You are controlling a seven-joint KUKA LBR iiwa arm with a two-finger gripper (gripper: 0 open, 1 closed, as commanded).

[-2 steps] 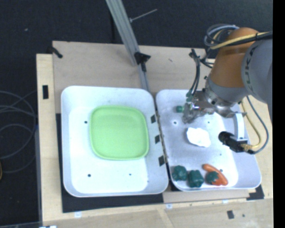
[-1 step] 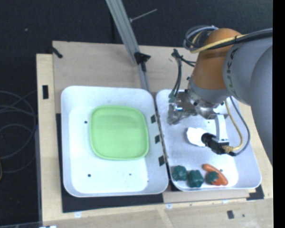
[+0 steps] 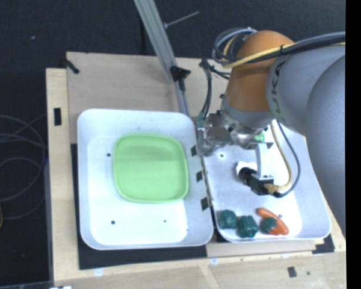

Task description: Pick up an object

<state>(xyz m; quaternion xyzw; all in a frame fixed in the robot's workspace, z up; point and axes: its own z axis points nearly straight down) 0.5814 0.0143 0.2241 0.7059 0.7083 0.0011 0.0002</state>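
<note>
– Objects in the right bin (image 3: pixel 301 179), where did they lie?

– All 3 lay in a row along its near wall. The first dark green piece (image 3: pixel 227 219) was in the near corner, on the side of the other bin. The second dark green piece (image 3: pixel 248 226) was just beside it or touching it, I could not tell which. The orange piece (image 3: pixel 273 223) lay just beside the second one, toward the view's right.

– And where was the gripper (image 3: pixel 212 136)?

– Farther back, over the far part of the same bin, close to the wall next to the left bin (image 3: pixel 96 161). It was well apart from the 3 pieces. Whether it was open or closed, I could not tell.

– What did the left bin hold?

– 1 green plate (image 3: pixel 150 167), lying flat, about in the middle.

– And behind all this?

– The grey arm (image 3: pixel 316 89) came in from the view's right, with the orange band (image 3: pixel 256 59) above the gripper. Beyond it, 1 grey rail (image 3: pixel 156 29) ran at a slant over the far part of the bench (image 3: pixel 108 77).
</note>
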